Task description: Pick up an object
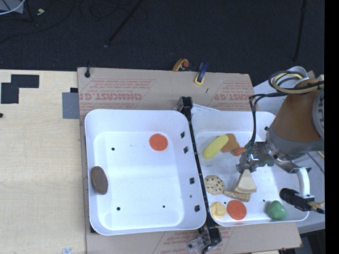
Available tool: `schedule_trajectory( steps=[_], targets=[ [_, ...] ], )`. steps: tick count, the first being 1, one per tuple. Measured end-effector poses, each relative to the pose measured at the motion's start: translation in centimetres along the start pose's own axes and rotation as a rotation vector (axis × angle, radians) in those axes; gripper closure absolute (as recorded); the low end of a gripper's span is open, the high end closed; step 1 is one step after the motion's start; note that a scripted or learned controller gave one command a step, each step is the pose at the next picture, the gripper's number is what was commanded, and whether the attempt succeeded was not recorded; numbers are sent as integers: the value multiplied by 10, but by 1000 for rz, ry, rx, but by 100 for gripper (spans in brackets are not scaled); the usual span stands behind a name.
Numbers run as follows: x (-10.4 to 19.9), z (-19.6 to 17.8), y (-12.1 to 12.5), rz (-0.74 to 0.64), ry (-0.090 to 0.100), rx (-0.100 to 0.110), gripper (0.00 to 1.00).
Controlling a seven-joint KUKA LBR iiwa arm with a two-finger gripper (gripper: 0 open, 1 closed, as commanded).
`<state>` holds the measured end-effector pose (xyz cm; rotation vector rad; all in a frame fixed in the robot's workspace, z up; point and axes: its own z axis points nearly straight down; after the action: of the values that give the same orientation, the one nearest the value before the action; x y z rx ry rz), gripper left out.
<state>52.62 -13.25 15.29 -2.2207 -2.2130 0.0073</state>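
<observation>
Two shallow white bins sit side by side on the bench, and the gripper hangs low in the right bin, directly above a tan wedge-shaped toy sandwich that lies just at its six o'clock with the long axis running roughly twelve to six. Whether the gripper is spread or clenched I cannot tell, and nothing is visibly grasped. Room is tight: a yellow toy corn cob lies at ten o'clock, a speckled round cookie at eight, a red disc below.

Tan sandwich wedge, right bin, touching gripper tip.
</observation>
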Motion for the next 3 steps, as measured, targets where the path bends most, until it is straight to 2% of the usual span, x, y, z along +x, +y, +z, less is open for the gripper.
schedule_trajectory(
  steps=[1,2,3],
  targets=[
    [63,-38,119,-12,-1,-17,100],
    [28,-56,117,-2,-2,-8,100],
    [-2,-25,96,-1,-2,-1,100]
  ],
)
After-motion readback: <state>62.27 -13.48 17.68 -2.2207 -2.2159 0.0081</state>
